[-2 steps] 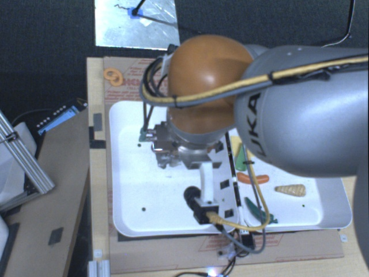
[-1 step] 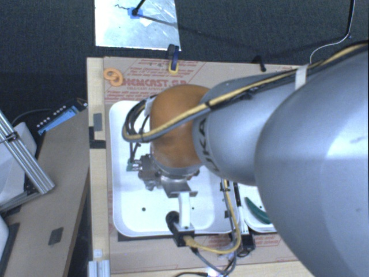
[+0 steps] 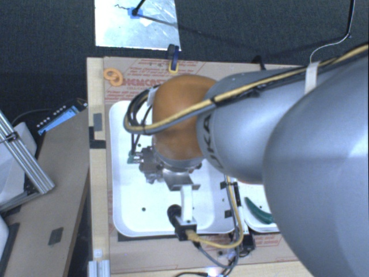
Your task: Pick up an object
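Camera view: the arm (image 3: 277,149) reaches in over the left bin (image 3: 130,212), and its gripper (image 3: 150,167) hangs low above that bin's middle, toward the far edge. The wrist hides the jaws, so I cannot tell their state. The only candidate seen is a dark green object (image 3: 258,210) in the right bin (image 3: 260,228), by its near left corner, partly under the arm. It appears thin, curved and light, probably smooth. Recommend gripping across its narrow middle.
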